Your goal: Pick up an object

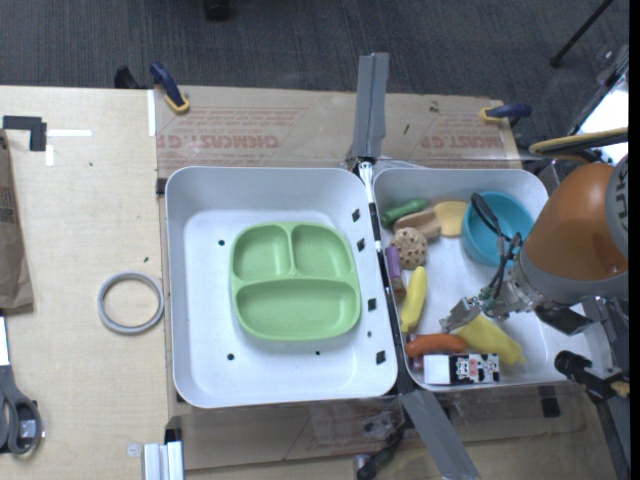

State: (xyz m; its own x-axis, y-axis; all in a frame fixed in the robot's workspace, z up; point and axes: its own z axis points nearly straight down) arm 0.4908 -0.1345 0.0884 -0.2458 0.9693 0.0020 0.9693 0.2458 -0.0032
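Reaching in low over the right-hand shallow white bin (455, 378), the grey arm with its orange band (575, 233) has the hand (468, 314) down among the clutter; whether it is released or clenched I cannot tell, the metal tip being small and partly masked, and nothing is plainly seen between its tips. Landmark for places: the long yellow banana-like toy (413, 298) lying lengthwise near that bin's left wall. Hand sits just right of it, close over a yellow lemon-shaped piece (496, 340), touching or nearly so. Below the banana toy, an orange carrot-like stick (435, 344) and a white printed carton (462, 369). Above it, a tan knobbly ball (408, 247), a green pepper-like piece (404, 209) and a pale yellow wedge (451, 217). Up and to the right, a blue plastic bowl (498, 226). Well left, in the other white bin (190, 298), a green divided plastic tray (295, 280). Judgement: pick not yet done; no object lifted clear. Left to do: secure a grip, likely on the lemon piece, and raise it out.
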